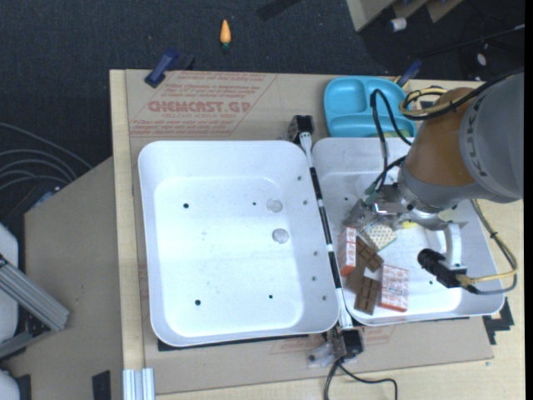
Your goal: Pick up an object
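Observation:
My gripper [372, 214] hangs low over the right bin [350, 161], near its middle, under the grey arm with the orange band [441, 148]. Just below it lie a pale patterned piece [382, 237], a red-and-white packet [393, 288] and brown chocolate-like bars [366, 283], with another brown bar [369, 257] above them. The gripper's metal tips sit right above the patterned piece. The wrist body hides the fingers, so their spread is unclear.
The left bin [233, 240] holds two small round grey spots [280, 236]. A blue tray [360, 107] stands behind the right bin. Cables run over the arm and along the bin's right side. A black part [437, 267] sticks out at the lower right.

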Robot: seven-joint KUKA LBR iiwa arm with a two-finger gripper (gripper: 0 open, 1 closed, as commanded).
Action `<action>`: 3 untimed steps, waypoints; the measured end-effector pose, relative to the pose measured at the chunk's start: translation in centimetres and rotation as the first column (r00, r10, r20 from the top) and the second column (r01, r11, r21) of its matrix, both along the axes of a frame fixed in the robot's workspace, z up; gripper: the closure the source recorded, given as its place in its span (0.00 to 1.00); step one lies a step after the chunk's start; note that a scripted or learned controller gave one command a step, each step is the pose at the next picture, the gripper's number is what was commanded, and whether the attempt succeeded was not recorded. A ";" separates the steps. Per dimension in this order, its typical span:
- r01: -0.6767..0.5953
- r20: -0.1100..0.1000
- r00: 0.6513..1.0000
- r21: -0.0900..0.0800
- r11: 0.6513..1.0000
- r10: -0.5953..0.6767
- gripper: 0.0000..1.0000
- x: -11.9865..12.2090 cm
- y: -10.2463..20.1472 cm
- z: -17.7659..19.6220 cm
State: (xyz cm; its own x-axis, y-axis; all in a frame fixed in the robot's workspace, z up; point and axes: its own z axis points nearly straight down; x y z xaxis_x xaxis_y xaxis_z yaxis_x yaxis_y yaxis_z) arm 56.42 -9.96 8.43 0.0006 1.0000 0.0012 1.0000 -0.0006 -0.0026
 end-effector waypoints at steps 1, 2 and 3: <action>0.000 0.001 1.000 0.000 1.000 0.000 1.00 0.0 0.0 1.0; -0.002 0.002 1.000 -0.001 1.000 0.002 1.00 -1.0 7.2 10.0; -0.001 0.002 1.000 -0.001 1.000 0.001 1.00 -7.0 11.5 18.1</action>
